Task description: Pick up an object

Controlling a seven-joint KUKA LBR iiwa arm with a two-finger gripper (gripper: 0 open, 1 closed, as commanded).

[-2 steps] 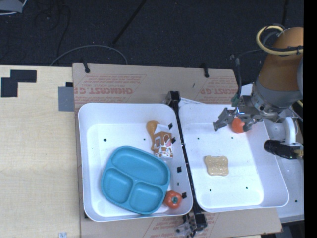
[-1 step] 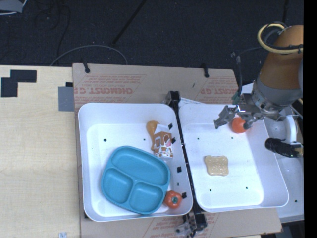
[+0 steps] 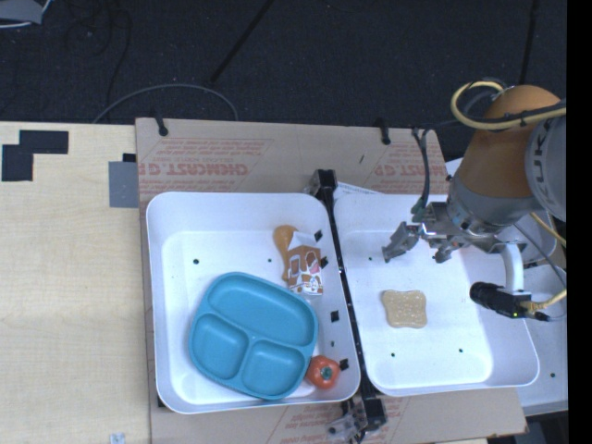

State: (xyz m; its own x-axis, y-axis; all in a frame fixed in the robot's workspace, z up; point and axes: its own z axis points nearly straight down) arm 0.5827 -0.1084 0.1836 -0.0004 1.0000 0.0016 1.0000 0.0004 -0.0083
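A tan slice of toast [image 3: 405, 308] lies flat in the right bin [image 3: 462, 368]. My gripper [image 3: 422, 247] hovers over the back part of that bin, a little behind and above the toast, reaching in from the right. Its two dark fingers [image 3: 400, 244] are spread apart and nothing sits between them. In the left bin [image 3: 171, 248] there is a blue divided plate [image 3: 252, 334], a red tomato [image 3: 323, 372] at the plate's right corner, a small patterned packet [image 3: 305, 271] and a brown piece of food [image 3: 284, 239] behind it.
A black divider [image 3: 338, 276] runs between the two bins. The grey and orange arm [image 3: 504, 169] and its cables hang over the right bin's far right side. A black connector [image 3: 499, 299] juts over that bin's right edge.
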